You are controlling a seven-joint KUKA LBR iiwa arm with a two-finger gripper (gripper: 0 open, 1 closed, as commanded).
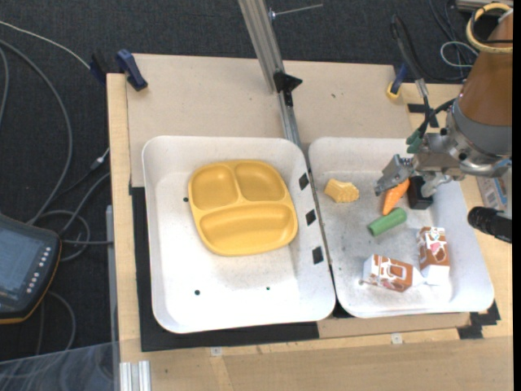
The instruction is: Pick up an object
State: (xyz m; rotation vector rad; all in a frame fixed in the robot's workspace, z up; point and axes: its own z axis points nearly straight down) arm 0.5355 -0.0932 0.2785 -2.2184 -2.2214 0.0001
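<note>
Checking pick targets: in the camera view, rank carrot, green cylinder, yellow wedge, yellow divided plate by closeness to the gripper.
1. Carrot, at the gripper, right bin.
2. Green cylinder, just below it.
3. Yellow wedge, further left, same bin.
4. Yellow divided plate, left bin.

arm (488,80) cut off at right edge, carrot (396,195) partly hidden

This looks like a robotics lab: a plywood desk (203,96) held with blue clamps (130,68) stands on dark carpet (49,137), loose cables (57,63) trail across the floor, a handheld control pendant (24,271) lies at the left, and an aluminium pole (259,27) rises behind two white bins (163,300)
</note>
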